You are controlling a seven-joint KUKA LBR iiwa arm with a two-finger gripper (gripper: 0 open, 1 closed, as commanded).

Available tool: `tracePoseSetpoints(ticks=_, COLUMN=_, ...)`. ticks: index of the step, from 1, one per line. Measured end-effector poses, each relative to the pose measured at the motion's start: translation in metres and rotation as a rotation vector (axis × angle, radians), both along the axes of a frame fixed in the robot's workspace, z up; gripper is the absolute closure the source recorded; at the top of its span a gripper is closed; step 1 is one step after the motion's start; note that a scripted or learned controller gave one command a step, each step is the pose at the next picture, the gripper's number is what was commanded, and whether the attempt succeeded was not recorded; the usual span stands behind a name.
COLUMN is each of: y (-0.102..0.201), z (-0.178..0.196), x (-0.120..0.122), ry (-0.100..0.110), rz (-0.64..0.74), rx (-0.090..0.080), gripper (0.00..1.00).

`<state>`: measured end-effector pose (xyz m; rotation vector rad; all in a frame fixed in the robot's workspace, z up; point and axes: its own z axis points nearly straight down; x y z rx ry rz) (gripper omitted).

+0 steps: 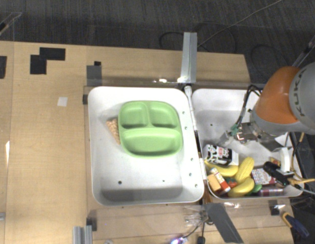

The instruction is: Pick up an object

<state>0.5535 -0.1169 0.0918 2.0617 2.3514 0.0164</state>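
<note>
My gripper (238, 134) hangs over the middle of the right bin (218, 105), just above and to the right of a black-and-white patterned carton (219, 154). In front of the carton lie two yellow bananas (239, 170), an orange-red small box (218, 181) and a red-and-white packet (260, 176). Nothing shows between the gripper and these things. The arm's orange band (279, 98) covers the bin's right side.
The left bin (104, 177) holds a green divided plate (149, 127), with a tan grainy object (113, 129) peeking out at its left edge. A metal post (189, 57) stands behind the wall between the bins. Cables run along the right bin's right rim.
</note>
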Motion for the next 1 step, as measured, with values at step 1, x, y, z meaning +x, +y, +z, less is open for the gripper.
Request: tracePoseSetpoints(ticks=1, y=0.0001, z=0.0, x=0.0001, ry=0.0, rz=0.0, rx=0.0, gripper=0.0)
